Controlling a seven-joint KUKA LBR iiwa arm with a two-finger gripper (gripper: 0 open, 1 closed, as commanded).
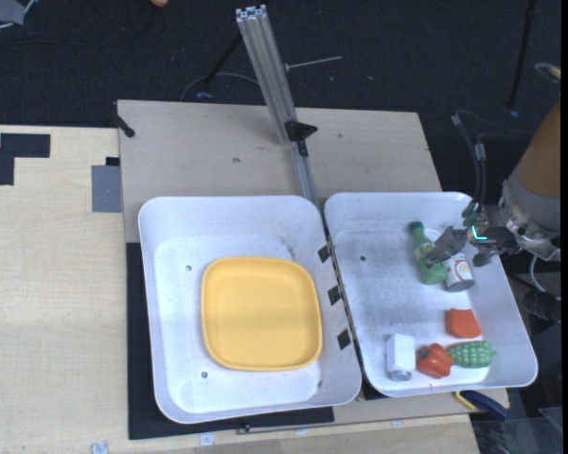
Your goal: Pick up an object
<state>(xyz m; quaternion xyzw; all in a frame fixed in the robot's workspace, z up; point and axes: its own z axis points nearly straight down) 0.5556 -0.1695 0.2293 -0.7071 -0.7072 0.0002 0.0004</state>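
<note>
Camera view: hand (452, 247) at right-centre of frame, over green plastic bottle (426, 253) and small white can (459, 272) in right white bin (379, 291); finger state cannot tell; risk: crowded pair, fingers may nudge both, grabbing neither.

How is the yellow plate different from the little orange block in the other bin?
The yellow plate is broad, flat and rounded-square; the orange block is small and chunky. The plate lies alone in the left bin; the block shares the right bin with several small items, near the end effector. Both rest on white bin floors.
</note>
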